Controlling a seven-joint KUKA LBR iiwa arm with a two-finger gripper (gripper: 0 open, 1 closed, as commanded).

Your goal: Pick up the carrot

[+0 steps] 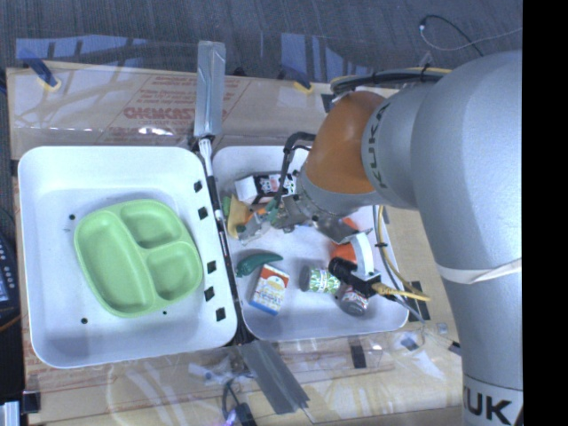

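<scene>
Against the left wall of the right bin (pixel 306 325), close by the divider, lies a yellow-orange tapered piece with a bit of green at its upper end, which I take for the carrot (pixel 234 220). Its long axis seems to run roughly along that wall, up and down the view, though clutter hides part of it. The tool (pixel 262 217) hangs just to the carrot's right, very near or touching it; I cannot tell which. Whether the tool is apart or together I cannot tell either, and nothing is clearly held in it. Any closing move would, I judge, have to go a little leftward toward the wall, across the carrot's width.

Below the carrot lie a dark green pod (pixel 258 260), a small carton (pixel 269 289) and a can (pixel 319 280). The arm (pixel 426 149) reaches over the bin's right half. On the same counter, the left bin (pixel 53 327) holds a green divided tray (pixel 138 256).
</scene>
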